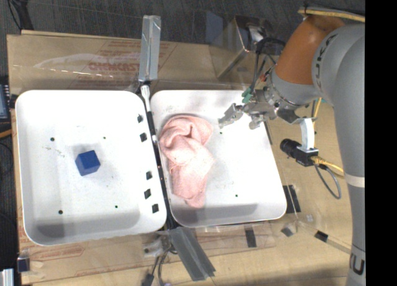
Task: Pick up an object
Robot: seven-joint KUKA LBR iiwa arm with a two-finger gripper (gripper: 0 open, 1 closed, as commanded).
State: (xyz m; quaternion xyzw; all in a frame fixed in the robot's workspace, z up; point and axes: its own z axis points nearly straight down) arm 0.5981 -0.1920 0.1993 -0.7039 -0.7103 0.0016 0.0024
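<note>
My pincer (239,117) hangs open and holds nothing, just beside the crumpled pink cloth (185,154) in the right white bin (260,179), so I may pinch only a loose fold that slips out

A pale pink, faintly speckled cloth (185,157) is seen right of the white left bin (37,154), in which a plain blue cube (87,162) lies; the arm (329,49) is coloured grey and orange.

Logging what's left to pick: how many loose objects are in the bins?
2. A blue cube in the left bin; a crumpled pink cloth in the right bin. Something could be hidden under the cloth.
</note>
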